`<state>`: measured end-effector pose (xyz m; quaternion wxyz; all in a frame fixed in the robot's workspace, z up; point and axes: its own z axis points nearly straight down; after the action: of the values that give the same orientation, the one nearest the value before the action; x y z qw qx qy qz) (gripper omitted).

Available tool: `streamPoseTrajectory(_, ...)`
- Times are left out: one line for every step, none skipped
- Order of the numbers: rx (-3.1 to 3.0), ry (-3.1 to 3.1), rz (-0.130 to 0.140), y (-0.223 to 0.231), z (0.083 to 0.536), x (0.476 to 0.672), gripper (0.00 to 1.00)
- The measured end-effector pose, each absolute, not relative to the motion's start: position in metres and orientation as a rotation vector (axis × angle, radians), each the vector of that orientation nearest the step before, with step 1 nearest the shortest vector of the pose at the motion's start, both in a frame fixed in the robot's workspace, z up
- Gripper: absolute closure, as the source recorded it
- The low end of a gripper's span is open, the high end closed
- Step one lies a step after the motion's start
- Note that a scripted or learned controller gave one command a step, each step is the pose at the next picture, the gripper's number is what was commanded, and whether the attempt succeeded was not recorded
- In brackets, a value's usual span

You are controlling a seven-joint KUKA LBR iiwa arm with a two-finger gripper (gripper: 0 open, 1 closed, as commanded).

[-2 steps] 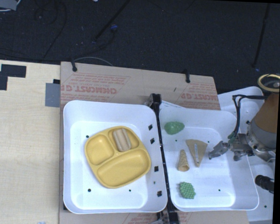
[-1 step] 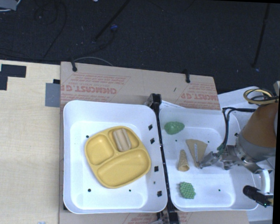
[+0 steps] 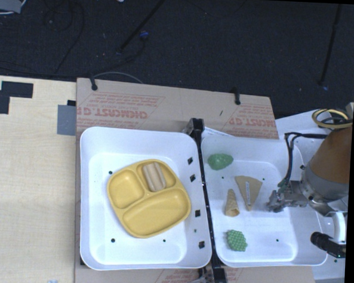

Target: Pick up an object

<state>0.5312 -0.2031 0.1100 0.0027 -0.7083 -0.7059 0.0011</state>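
A single fixed camera looks down at a slant from above the pale wooden worktop (image 3: 25, 176), set well back so both shallow white plastic bins (image 3: 98, 157) fit whole in the middle. It faces the far side, where dark floor with cables (image 3: 171, 36) fills the top. The grey arm with orange band (image 3: 334, 159) enters at right.

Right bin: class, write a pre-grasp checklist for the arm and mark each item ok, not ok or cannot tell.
1. Gripper low inside the right bin: ok.
2. Fingers open: cannot tell.
3. Object between fingers: not ok, none visible.
4. Nearest target, tan wedge, lies apart from the gripper: ok.
5. Cone, green lump and green textured piece lie separately: ok.
6. Yellow tray in the left bin, out of the way: ok.
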Motion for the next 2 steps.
streamPoseTrajectory(-2.221,-2.225,-0.002,-0.201,0.173,0.530,1.00)
streamPoseTrajectory(-2.220,-2.225,-0.002,-0.194,0.219,0.526,1.00)
